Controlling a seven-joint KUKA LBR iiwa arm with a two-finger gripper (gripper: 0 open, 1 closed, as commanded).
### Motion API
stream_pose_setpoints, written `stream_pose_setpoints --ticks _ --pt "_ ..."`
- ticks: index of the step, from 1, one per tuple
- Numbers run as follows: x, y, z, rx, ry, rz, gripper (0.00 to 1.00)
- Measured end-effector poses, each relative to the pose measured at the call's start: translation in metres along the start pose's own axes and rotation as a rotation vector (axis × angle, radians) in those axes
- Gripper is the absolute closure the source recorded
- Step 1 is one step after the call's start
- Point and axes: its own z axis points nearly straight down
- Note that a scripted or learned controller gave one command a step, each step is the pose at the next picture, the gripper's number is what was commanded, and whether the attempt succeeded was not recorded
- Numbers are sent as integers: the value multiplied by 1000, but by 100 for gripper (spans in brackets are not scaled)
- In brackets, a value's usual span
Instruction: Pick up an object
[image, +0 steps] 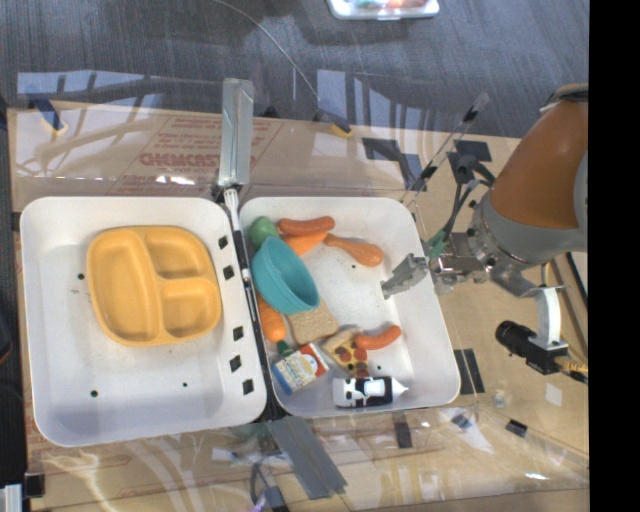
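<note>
Toy foods (330, 235) fill right bin (425, 300) — gripper (403, 275) above its edge.

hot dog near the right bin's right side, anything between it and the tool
Nothing visible stands in the way. The tool sits over the right bin's right edge, and bare white floor lies between it and the hot dog below it. The nearest neighbours, a small card and a bottle, lie beyond it.

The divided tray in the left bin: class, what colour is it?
The divided tray is yellow-orange, plain, seen clearly in the camera view.
</note>
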Motion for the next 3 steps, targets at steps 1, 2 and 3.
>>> stream_pose_setpoints --ticks 1,2,3 --pt "-28 23 168 13 5 45 0" --pt "9 78 180 -1 0 129 0" --pt "35 150 182 10 1 175 0"
